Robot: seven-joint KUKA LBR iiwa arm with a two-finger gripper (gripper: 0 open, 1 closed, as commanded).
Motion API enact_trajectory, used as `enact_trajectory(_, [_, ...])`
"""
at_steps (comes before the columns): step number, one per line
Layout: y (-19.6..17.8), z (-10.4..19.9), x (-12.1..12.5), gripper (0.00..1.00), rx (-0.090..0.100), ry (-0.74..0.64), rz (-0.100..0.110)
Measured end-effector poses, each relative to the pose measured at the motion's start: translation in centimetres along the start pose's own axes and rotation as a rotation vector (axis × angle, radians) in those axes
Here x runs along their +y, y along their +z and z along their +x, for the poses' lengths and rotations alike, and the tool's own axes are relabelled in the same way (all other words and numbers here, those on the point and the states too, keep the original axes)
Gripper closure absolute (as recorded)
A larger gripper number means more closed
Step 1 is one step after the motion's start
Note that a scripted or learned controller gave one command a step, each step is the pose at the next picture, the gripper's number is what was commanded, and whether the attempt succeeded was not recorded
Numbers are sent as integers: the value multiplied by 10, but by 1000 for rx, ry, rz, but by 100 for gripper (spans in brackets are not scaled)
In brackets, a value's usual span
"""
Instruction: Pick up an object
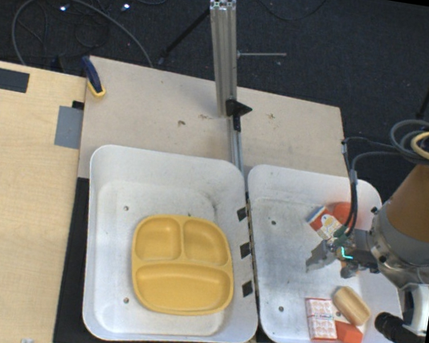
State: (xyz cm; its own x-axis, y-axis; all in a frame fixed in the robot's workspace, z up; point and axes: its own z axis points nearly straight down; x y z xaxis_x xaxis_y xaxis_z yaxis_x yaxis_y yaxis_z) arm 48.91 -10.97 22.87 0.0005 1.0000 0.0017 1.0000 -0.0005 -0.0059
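My gripper is over the middle of the right bin, reaching in from the right. Just above it in the view lies an orange and white packet, partly hidden by a cable and the wrist. Toward the front right of the same bin lie a tan bun-shaped toy, a small red and white box and an orange piece. I see nothing held at the gripper.
The left bin holds a yellow divided plate. A metal post rises behind the bins' shared edge. The grey and orange arm fills the right side.
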Motion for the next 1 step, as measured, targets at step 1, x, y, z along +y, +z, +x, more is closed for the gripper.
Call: enact_trajectory(1, [-1, 0, 0, 0, 0, 0, -2])
